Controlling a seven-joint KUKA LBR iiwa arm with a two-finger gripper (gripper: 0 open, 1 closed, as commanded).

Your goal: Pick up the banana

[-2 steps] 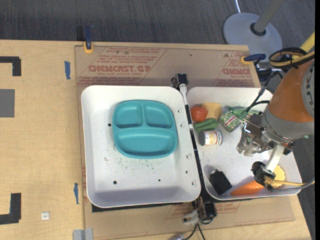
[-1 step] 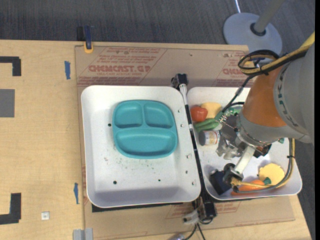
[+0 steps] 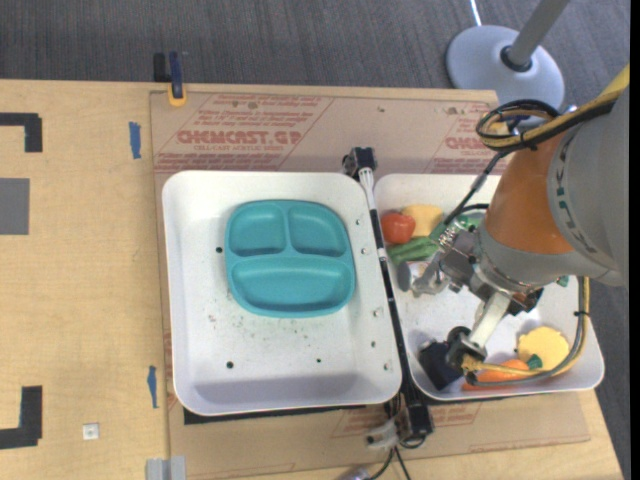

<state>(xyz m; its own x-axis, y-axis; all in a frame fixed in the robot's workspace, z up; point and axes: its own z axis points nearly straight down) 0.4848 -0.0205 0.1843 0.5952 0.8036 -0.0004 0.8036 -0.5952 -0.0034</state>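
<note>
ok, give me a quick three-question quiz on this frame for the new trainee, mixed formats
1. True or false: the teal divided plate lies in the view's right bin.
2. The gripper is over: A) the view's left bin; B) the right bin; C) neither bin.
3. Fill in: the long thing by the right bin's near wall is ___ in colour.
Key: 1 false, the plate lies in the left bin. 2 B. 3 orange.
</note>
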